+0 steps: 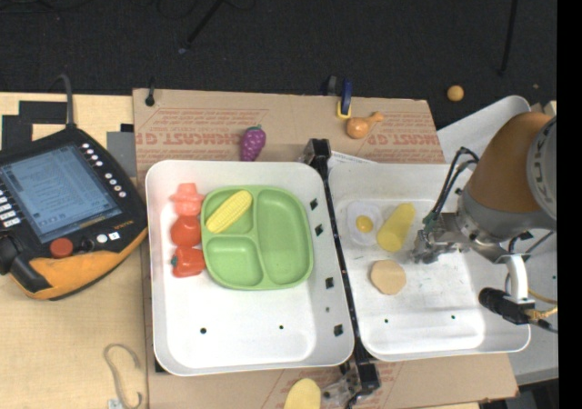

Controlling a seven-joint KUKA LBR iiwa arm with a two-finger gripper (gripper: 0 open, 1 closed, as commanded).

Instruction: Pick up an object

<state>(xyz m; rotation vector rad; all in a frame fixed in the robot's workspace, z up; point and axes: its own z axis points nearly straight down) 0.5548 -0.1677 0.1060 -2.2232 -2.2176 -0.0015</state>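
One camera looks down on two white bins, and the arm comes in from the right side of the frame. The gripper (427, 248) hangs low over the right bin (455, 330), a bit right of the middle of the frame. It is small and dark in the picture, so I cannot tell if it is grasping anything or not.

Three things lie near it in that bin. The yellow cylinder (396, 226) is just to the left of the gripper and a little higher in the frame. Its long side runs from upper right to lower left, so it leans a bit. The round tan piece (388, 277) sits down and to the left of the gripper, close by. A small yellow ball (364, 224) in a clear cup lies farther left, on the other side of the cylinder.

The left bin (236, 344) holds a green tray (273, 253) with a corn cob (227, 210) in it, and some red toys (185, 233) sit beside the tray. These are well apart from the gripper.

I think the yellow cylinder or the tan piece is the best one to pick, since both are so near. To get either one, the gripper needs to go a little to the left.
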